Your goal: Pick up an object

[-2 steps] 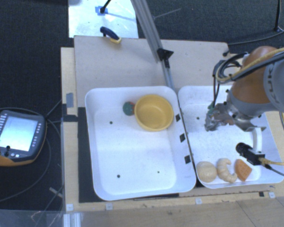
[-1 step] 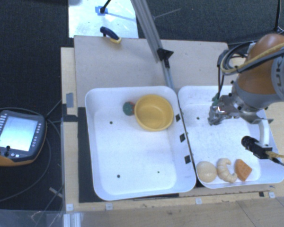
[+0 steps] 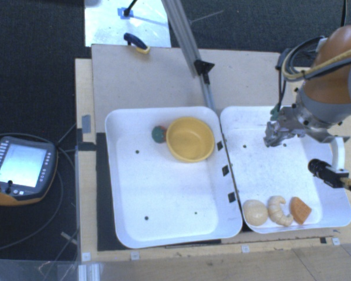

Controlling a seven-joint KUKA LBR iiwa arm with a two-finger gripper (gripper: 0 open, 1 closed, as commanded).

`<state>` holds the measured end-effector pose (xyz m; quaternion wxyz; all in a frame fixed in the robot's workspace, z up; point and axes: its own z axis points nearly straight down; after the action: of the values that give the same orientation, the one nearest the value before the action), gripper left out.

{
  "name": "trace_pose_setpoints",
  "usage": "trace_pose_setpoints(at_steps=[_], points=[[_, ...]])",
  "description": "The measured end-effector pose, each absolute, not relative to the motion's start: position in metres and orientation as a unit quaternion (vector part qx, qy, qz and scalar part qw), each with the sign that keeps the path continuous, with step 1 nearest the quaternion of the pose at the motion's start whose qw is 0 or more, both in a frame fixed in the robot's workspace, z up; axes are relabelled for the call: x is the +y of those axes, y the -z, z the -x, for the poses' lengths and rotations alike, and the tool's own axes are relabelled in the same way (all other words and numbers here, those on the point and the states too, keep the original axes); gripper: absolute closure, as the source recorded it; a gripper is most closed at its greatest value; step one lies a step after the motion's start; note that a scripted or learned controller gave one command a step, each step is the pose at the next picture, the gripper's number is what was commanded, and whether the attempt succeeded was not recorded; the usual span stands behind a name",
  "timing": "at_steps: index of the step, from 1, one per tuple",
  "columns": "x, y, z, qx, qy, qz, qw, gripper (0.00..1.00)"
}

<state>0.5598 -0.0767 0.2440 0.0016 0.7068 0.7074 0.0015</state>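
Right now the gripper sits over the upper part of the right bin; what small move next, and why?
Probably bring the gripper toward the view's bottom edge, along the right white bin, until it hangs over the cream rounded object. Bare floor lies beneath it now, while that piece, a pale curved piece and an orange wedge lie in a row at the bin's near wall.

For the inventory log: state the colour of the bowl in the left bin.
Yellow; the bowl shows clearly in the camera view.
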Motion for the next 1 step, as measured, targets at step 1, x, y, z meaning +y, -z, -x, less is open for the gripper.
trace_pose_setpoints(at_steps=[1], points=[[-0.0205, -0.2498, -0.5625, 0.709, -0.0009, -0.705, 0.000, 1.00]])
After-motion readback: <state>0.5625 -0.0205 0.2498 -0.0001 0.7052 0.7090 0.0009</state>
